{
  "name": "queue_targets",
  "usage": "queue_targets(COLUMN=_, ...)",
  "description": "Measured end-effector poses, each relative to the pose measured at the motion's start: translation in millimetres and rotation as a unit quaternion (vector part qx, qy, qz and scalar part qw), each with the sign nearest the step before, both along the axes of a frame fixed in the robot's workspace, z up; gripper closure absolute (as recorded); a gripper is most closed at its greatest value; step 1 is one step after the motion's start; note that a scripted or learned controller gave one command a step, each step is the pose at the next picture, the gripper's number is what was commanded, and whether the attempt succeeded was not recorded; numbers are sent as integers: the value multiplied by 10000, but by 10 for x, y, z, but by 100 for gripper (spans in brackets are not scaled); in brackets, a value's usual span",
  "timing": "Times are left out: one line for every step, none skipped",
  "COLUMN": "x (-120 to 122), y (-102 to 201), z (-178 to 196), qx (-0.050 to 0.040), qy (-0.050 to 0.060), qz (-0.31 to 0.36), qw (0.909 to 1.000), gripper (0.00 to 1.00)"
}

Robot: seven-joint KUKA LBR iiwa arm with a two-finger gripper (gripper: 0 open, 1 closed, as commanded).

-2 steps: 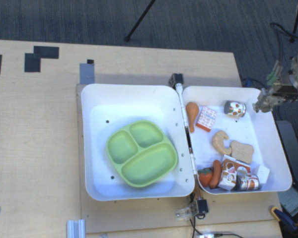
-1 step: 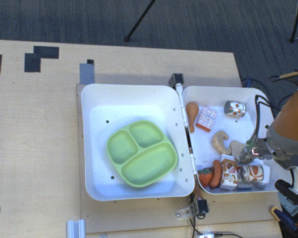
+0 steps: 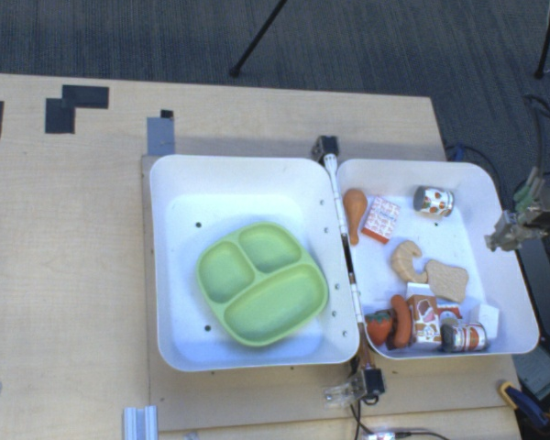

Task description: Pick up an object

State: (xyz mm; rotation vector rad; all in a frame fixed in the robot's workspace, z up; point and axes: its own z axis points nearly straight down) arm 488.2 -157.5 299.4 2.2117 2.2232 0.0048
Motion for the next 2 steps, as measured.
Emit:
queue_targets(x=-21, y=-487, z=-1340, qx=9, qy=36, qz=-16, qw=10000, gripper=100)
queue_targets(x=-1, y=-326, z=339, qx=-5, qy=-4, qz=3, qw=10000, gripper=100)
